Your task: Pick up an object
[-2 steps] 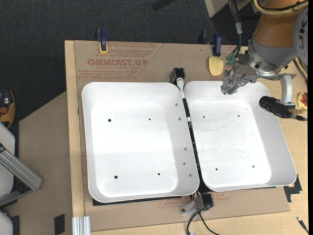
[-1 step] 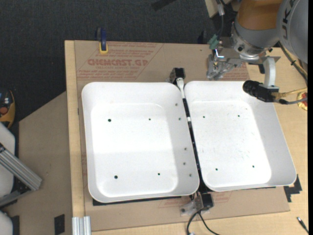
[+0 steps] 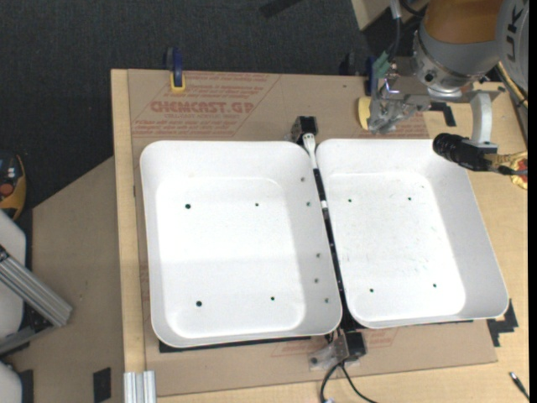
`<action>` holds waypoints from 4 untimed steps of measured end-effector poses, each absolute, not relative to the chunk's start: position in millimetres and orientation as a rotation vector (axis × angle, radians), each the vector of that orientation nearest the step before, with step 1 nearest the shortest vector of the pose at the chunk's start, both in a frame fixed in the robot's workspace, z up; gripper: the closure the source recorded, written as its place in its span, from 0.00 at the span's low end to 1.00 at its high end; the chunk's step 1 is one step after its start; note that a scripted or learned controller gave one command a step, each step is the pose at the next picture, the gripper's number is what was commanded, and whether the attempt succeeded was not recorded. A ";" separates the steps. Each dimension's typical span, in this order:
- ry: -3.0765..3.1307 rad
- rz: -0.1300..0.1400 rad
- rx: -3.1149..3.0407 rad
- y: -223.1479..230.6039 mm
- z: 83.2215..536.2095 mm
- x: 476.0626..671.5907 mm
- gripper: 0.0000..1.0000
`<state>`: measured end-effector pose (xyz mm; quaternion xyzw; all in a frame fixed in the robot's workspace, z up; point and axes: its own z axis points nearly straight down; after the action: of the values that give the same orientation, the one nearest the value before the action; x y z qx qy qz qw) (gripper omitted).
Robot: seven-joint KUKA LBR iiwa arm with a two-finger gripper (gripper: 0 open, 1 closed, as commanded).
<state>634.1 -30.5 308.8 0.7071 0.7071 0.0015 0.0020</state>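
The only loose thing that could be the object to pick is a small pale yellow piece (image 3: pixel 364 112) in the upper right of the frame. It lies on the brown board (image 3: pixel 126 225) just above the top rim of the right bin (image 3: pixel 470 225), outside both bins. The gripper (image 3: pixel 391 117) hangs just to its right, over the board and close to that rim. It is small, metallic and blurred, so I cannot tell whether it is open or closed, or whether it touches the yellow piece. The arm (image 3: pixel 461 23) above it, grey with an orange band, is cut off by the top and right edges of the frame. The right bin shows a white floor with four small dark dots and faint grey scuffing. The left bin (image 3: pixel 155 225) shows a white floor with four similar dots. The two bins stand side by side with their inner rims touching along a thin black strip (image 3: pixel 323 217), which has a black clip (image 3: pixel 304 128) at its upper end. A black cylindrical part (image 3: pixel 457 148) overhangs the right bin's upper right corner. The board carries red lettering reading CHEMCAST GP, and a blue and yellow clamp (image 3: pixel 175 67) grips its top edge. A cable plug (image 3: pixel 346 348) sits below the bins, and a metal rail (image 3: pixel 33 290) lies at lower left.
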 end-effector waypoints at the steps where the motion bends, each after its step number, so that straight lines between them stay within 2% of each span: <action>1: 2.218 0.003 2.221 -44.0 336.3 606.9 1.00; 2: 2.236 -0.003 2.215 59.0 245.2 654.1 1.00; 3: 2.217 0.007 2.219 34.4 302.4 648.5 1.00; 4: 2.221 0.000 2.223 25.9 323.2 621.8 1.00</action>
<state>621.8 25.9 323.2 0.7075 0.7067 -0.0001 -0.0003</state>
